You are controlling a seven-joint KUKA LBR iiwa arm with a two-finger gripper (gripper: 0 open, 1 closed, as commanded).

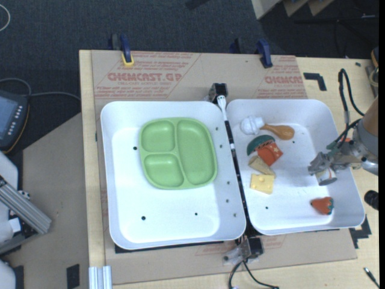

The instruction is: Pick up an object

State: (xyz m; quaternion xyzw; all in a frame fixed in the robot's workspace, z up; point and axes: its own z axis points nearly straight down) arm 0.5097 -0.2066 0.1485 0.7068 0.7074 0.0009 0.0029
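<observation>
1. Camera view: the gripper (323,172) hangs over the right side of the right bin (301,221), holding nothing; whether it is open or closed cannot be told.
2. Candidates: a red toy (322,205) lies just near of the gripper; a yellow cheese wedge (261,183), a red block (269,155) and a drumstick toy (267,128) cluster at the bin's left.
3. The left bin (120,179) holds a green divided plate (178,153).
4. Procedure: centre over the isolated red toy, clear of the bin wall, then descend straight.

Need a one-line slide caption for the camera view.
Gripper over right bin of toy food; green divided plate in left bin.
</observation>
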